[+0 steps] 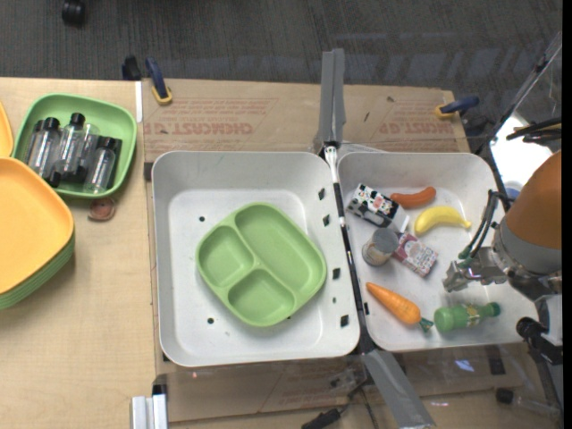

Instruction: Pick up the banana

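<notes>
The yellow banana [441, 219] lies in the right bin [465, 170], towards its far right part, just below an orange sausage-shaped toy [413, 197]. My gripper [466, 273] hangs over the right side of the same bin, nearer the camera than the banana and a little to its right, between the banana and a green bottle [465, 315]. It is apart from the banana and nothing shows in its grasp. The arm's orange band [545, 206] is at the right edge.
In the right bin also lie a black-and-white carton [372, 204], a grey can [381, 247], a pink box [416, 256] and a carrot [394, 303]. The left bin [179, 329] holds a green divided plate [260, 264]. A tray of bottles [76, 146] and orange plates [31, 235] sit far left.
</notes>
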Controlling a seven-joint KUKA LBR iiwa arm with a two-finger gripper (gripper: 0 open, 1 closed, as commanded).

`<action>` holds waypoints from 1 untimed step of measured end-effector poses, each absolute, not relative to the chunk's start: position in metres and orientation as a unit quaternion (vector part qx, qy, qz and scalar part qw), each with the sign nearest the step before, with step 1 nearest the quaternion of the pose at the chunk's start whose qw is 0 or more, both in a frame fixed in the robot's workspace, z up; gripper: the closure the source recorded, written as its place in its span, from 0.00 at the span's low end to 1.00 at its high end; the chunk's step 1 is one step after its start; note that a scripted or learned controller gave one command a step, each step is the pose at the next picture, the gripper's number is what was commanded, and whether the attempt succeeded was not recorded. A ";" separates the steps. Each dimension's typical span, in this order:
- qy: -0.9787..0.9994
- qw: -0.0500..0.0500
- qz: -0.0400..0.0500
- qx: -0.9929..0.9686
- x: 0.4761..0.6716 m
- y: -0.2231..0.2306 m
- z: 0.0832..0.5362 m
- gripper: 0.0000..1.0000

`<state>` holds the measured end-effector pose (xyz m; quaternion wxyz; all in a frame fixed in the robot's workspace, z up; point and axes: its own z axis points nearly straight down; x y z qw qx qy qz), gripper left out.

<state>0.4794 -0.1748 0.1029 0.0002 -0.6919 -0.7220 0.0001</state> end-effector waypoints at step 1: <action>-0.728 0.001 0.001 -0.685 0.477 -0.173 0.091 1.00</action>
